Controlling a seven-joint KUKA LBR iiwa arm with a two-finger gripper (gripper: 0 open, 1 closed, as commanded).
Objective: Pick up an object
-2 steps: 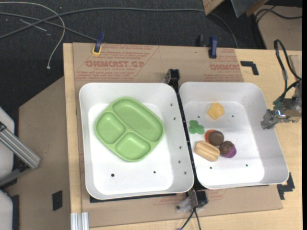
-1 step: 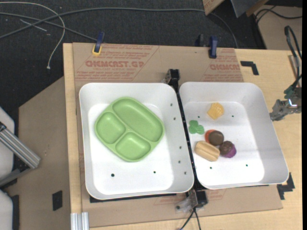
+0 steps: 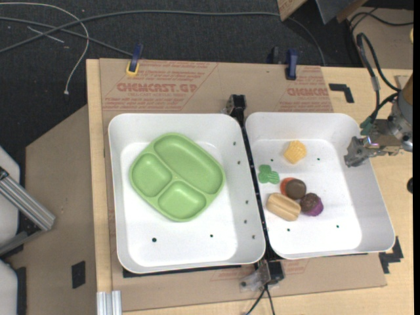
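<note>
**A:** Start at the near edge of the right-hand shallow white bin (image 3: 367,231). What do you see?

**B:** You have a cluster of small toy foods near its middle. Closest to you lies a tan bread-roll-shaped piece (image 3: 283,207). Touching it on the right is a purple rounded piece (image 3: 312,204), and just behind the two sits a dark brown round piece with a red rim (image 3: 294,188).

**A:** And further back?

**B:** A small green leafy piece (image 3: 268,174) lies just beside the bin's left wall, near the brown one. Beyond that, apart from the others, you'll find a yellow corn-like piece (image 3: 295,151). That makes five pieces, one of each kind.

**A:** Where is the tool against those?

**B:** Your tool (image 3: 357,151) hangs at the bin's right wall, level with the yellow piece and well apart from it, with bare white floor between them. The cluster lies to its left and nearer to you. The grey arm (image 3: 401,120) comes in from the right edge.

**A:** Open or closed?

**B:** You cannot tell from here; the tip is a dark blur. Nothing shows between its fingers, and it touches none of the pieces.

**A:** The other bin?

**B:** The left-hand shallow white bin (image 3: 131,241) holds one pale green plastic plate with three compartments (image 3: 176,176). Both bins sit on the brown cardboard-topped table (image 3: 197,84), with two clamps, a blue-and-yellow one (image 3: 136,58) and a blue one (image 3: 291,63), at its far edge.
</note>
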